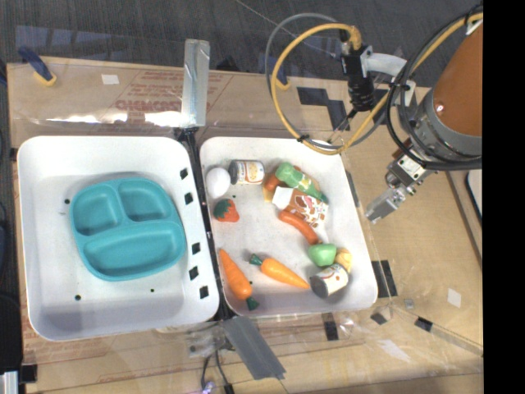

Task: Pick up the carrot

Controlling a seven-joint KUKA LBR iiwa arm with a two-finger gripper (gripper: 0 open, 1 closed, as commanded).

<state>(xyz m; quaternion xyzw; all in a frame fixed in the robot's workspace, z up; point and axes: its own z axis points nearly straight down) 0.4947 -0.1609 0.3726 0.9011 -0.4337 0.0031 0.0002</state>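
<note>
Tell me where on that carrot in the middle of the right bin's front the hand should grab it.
Probably mid-body on the carrot, coming straight down with fingers across its width. It lies flat, slanted, leafy end toward the left, with bare bin floor on both long sides.

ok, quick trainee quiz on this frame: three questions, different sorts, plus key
1. True or false: the gripper hangs over the right bin.
2. Which bin holds the plate? A left, B right, C neither.
3. Fill in: the carrot lies in the ___ bin.
Key: 1 false, it is over the bench beside that bin. 2 A. 3 right.
</note>
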